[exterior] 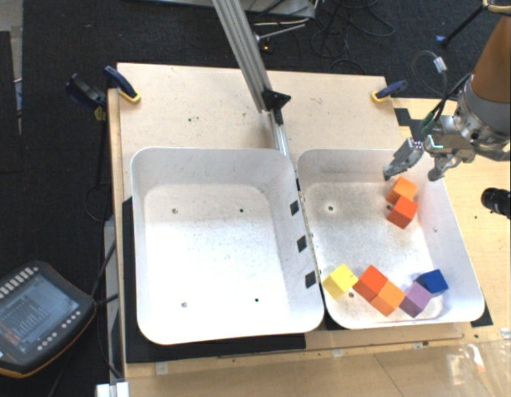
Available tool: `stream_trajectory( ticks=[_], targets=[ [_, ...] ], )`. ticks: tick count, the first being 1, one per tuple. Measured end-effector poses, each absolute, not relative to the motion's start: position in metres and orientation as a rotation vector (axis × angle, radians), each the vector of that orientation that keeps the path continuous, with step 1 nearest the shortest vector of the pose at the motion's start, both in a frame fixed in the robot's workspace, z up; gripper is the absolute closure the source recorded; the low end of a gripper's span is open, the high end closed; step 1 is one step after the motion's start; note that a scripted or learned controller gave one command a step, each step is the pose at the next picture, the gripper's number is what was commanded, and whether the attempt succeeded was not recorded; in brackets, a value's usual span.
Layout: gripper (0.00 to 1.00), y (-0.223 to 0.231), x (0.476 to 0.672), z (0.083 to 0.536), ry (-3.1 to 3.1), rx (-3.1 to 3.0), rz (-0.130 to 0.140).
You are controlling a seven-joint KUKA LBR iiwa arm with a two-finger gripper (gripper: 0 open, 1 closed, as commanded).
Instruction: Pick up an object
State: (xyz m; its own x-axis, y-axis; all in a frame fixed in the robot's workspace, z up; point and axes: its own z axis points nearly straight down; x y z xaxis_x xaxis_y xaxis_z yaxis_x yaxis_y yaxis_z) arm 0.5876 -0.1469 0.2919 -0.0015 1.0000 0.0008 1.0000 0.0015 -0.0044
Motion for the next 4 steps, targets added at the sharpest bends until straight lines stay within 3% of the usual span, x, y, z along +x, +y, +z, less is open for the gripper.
stream_trajectory(
  ticks=[1, 4],
  targets=[
    [0.00, -0.147, 0.588, 0.294, -2.223, -2.220, 0.001],
    [0.00, -0.139, 0.581, 0.126, -2.219, -2.219, 0.004]
  ],
)
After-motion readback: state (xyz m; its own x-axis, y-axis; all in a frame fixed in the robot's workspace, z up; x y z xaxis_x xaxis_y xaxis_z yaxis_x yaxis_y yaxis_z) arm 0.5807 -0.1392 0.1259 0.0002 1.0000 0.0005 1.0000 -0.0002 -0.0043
